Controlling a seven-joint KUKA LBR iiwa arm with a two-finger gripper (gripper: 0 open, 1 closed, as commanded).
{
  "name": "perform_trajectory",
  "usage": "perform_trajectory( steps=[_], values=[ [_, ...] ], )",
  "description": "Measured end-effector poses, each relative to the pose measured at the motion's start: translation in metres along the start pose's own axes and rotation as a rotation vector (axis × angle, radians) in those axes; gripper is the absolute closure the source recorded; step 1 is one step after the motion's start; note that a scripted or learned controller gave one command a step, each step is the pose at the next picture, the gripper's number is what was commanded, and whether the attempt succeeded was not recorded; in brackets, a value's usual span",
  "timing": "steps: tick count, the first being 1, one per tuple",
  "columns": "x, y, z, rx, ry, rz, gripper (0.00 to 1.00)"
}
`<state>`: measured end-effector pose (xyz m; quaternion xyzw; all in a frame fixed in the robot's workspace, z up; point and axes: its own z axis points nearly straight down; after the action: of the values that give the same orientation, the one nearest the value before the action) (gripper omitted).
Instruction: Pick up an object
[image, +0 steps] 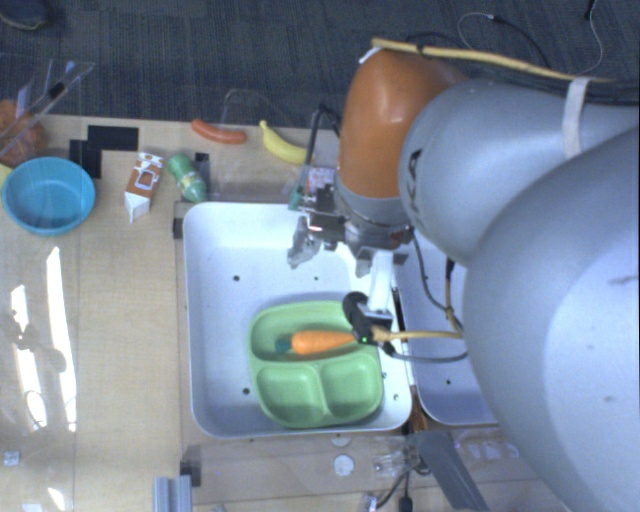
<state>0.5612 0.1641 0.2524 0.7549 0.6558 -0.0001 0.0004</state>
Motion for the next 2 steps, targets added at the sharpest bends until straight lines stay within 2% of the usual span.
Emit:
perform_trajectory(
  steps=[1,2],
  values=[
    [-0.017,-0.042,0.144,0.001,0.001,-0.074,0.00],
    [-0.016,-0.038,0.132,-0.009,0.006,-0.077,1.00]
  ],
)
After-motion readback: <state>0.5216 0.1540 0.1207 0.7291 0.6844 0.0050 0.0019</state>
